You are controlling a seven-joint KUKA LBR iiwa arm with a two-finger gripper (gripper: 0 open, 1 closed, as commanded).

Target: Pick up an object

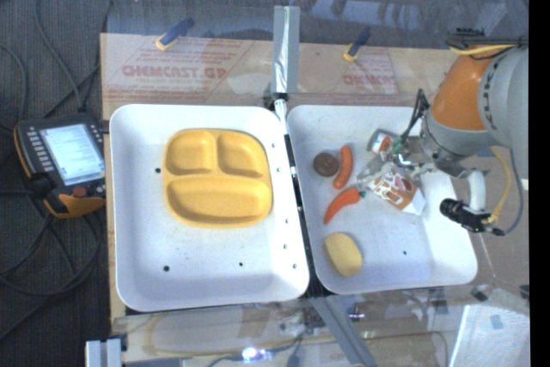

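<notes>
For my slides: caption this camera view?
Gripper low in right bin beside carrot; yellow tray in left.

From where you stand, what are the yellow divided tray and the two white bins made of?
The yellow tray looks like moulded plastic: matte, uniform colour, rounded compartment ridges. The white bins seem thin formed plastic too, smooth with rolled rims, though painted metal can't be ruled out.

Even, soft overhead light; white bins (pixel 206 271) slightly glary, picture mildly soft.
</notes>
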